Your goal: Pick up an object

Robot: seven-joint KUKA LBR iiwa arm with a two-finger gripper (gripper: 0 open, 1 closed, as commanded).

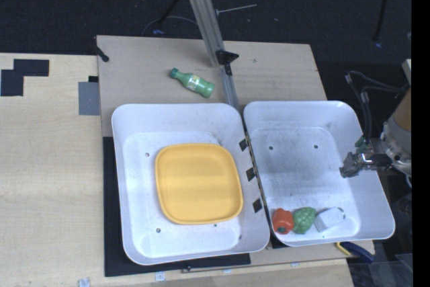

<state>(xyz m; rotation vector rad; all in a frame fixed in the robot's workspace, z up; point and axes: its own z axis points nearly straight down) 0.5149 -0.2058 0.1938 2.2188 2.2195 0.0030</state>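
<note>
In the right bin [295, 117], three small things lie along the near edge: a red pepper-like toy [282, 220], a green knobbly toy [304, 219] and a white block [329, 218]. A yellow square plate [198, 182] lies flat in the left bin [134, 124]. My gripper [351, 167] hangs over the right bin's right side, well above and behind the three toys, with nothing seen between its fingers.
A green bottle [193, 82] lies on its side on the bench behind the left bin. A slanted aluminium bar [208, 17] rises behind the bins, ending where they meet. Black clips [250, 173] line the seam between the bins.
</note>
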